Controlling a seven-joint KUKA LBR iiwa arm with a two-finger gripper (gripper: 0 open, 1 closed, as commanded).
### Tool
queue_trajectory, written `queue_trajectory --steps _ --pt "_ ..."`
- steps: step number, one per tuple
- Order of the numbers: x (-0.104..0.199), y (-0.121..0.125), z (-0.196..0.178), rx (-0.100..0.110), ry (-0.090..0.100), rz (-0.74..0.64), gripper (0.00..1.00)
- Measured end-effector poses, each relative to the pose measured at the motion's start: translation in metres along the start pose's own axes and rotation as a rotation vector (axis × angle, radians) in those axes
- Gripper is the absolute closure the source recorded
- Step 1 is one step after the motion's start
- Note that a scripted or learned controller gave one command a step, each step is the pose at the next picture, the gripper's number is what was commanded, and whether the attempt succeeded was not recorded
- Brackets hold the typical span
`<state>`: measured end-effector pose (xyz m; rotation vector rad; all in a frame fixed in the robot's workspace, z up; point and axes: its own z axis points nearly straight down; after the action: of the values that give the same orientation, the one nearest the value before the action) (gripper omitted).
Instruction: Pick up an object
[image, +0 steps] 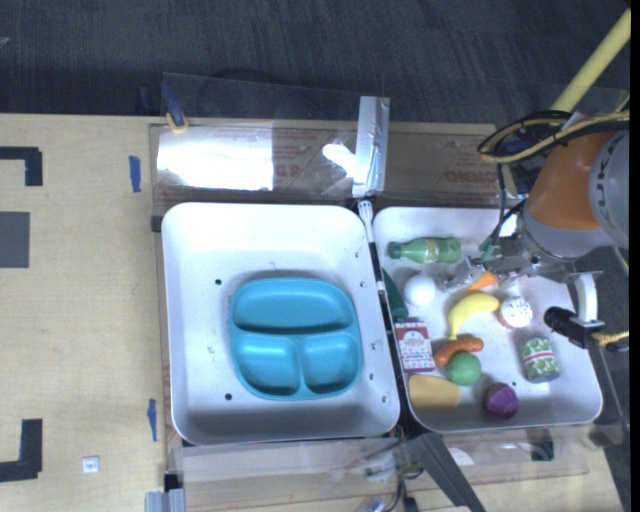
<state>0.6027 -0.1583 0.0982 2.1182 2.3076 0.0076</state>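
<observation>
Right bin (585, 405) crowded with items; open floor around blue tray (295, 335).

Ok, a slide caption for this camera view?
End effector over right bin of toy food; blue tray in left bin.

Overhead slanted view of both bins (180, 300)

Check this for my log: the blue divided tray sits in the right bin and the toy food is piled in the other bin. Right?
Not quite. The camera view shows the blue divided tray in the left bin; the toy food, such as the banana, is in the right bin.
</observation>
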Motion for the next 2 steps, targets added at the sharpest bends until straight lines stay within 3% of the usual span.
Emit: queue_trajectory --steps 1,2 --pt "0.0003 0.0012 -0.0106 -0.003 -0.001 -0.001 1.00" --pt "0.0004 0.0009 -0.0102 -0.001 0.000 0.000 0.00"
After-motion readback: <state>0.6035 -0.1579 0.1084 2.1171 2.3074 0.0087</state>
